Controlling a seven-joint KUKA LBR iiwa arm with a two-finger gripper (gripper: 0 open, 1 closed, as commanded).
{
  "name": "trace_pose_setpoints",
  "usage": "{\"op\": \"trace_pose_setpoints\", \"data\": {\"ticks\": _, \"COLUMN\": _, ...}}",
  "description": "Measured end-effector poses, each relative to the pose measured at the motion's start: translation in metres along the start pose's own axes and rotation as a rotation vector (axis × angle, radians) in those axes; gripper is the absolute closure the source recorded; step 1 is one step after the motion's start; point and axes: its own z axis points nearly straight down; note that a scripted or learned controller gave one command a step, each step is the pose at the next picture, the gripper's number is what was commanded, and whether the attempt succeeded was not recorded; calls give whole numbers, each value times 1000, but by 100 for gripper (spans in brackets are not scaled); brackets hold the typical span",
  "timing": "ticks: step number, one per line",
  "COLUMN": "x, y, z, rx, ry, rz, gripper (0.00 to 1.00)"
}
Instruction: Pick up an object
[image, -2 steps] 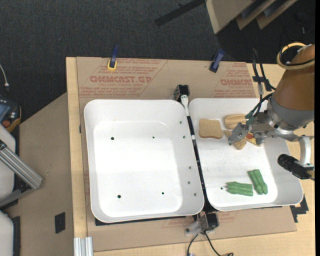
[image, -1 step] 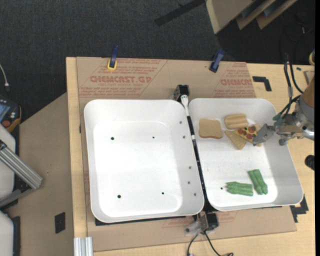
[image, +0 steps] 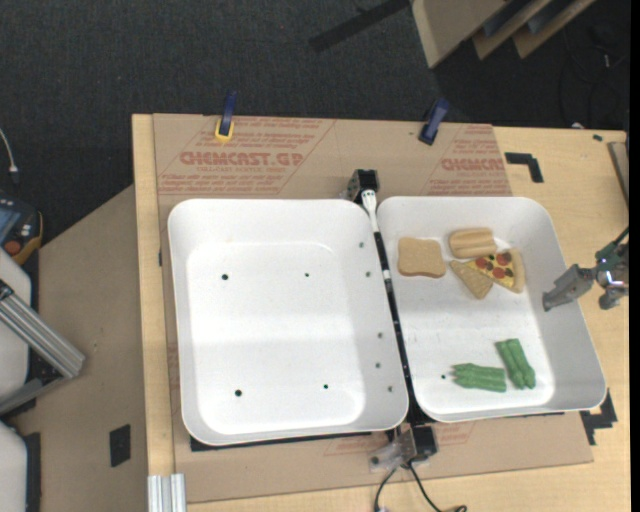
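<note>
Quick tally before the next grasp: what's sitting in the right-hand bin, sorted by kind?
Bread slice: 1
Bun or roll: 1
Pizza slice: 1
Green vegetable pieces: 2
Total: 5, all in the right bin; the pincer sits at its right rim.

A dark carpeted floor (image: 150, 55) surrounds the worktop (image: 330, 150), whose brown board carries red lettering and is held by two blue clamps (image: 228, 118) at the far edge. Pale wooden furniture (image: 490, 25) stands at the top right.
</note>
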Motion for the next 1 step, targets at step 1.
{"op": "trace_pose_setpoints", "data": {"ticks": 1, "x": 53, "y": 3, "z": -92, "rx": -7, "ry": 2, "rz": -10, "gripper": 0}}
